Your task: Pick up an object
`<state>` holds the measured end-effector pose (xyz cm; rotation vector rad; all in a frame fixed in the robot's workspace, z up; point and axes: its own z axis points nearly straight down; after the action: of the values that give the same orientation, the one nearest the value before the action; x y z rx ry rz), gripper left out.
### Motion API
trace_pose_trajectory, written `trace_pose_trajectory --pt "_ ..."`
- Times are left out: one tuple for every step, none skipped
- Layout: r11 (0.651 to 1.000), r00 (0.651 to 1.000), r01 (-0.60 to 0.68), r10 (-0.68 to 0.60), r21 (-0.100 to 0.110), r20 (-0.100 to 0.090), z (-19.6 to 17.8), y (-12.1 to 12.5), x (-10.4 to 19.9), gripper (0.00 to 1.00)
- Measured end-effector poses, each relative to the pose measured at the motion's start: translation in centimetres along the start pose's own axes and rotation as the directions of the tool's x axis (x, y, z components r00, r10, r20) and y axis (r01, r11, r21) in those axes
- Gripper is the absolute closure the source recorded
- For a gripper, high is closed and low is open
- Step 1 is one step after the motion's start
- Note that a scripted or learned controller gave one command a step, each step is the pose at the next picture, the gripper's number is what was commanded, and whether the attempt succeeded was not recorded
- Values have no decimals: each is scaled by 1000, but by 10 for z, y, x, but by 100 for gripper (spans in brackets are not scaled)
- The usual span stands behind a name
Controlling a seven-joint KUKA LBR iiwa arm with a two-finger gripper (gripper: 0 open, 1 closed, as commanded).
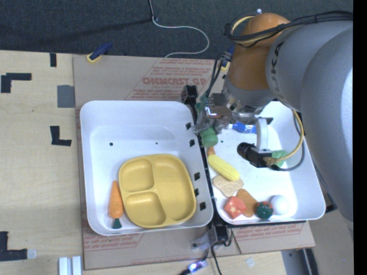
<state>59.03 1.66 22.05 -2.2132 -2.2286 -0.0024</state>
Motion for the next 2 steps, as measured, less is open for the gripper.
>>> trace_pose_trajectory --pt "1000 1000 -1 1 1 0 4 24 42 100" --pt "1000 1000 -1 1 0 0 -9 43 84 100"
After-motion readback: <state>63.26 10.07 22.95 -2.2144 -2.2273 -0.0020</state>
